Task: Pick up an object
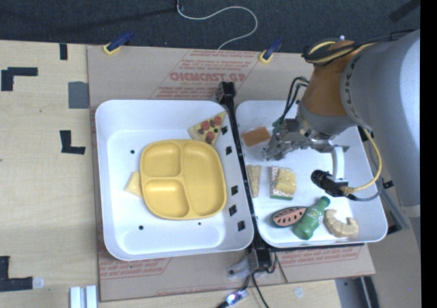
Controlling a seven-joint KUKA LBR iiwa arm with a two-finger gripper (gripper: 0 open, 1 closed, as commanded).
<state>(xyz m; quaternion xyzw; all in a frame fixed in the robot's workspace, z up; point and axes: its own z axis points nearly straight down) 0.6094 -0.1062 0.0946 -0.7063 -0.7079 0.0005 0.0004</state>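
The claw [276,148] hangs low over the right bin [365,228], near that bin's top left part. It is dark and mixed up with wires, so nobody can tell how it stands or whether anything is in it. The grey arm [382,88] with its orange band [326,88] comes in from the right, above the bin.

Just up and left of the claw lies a small brown block [255,137], very close to it. Just below the claw sit two pale food pieces side by side: a thin cracker [253,180] and a sandwich piece [283,182]. Lower down, near the front of the bin, lie a watermelon slice [288,216], a green bottle [311,218] leaning on its side, and a tan bread piece [340,224]. The bottle lies between the slice and the bread.

The left bin [113,163] sits right beside the right one. In it rests a big yellow plate [183,178] with three parts. A yellow wedge [133,182] peeks out from under the plate's left edge. A pizza slice [209,128] lies at the top right corner of that bin, touching the plate's rim.

Both bins stand on a brown cardboard sheet [198,74] on the bench.
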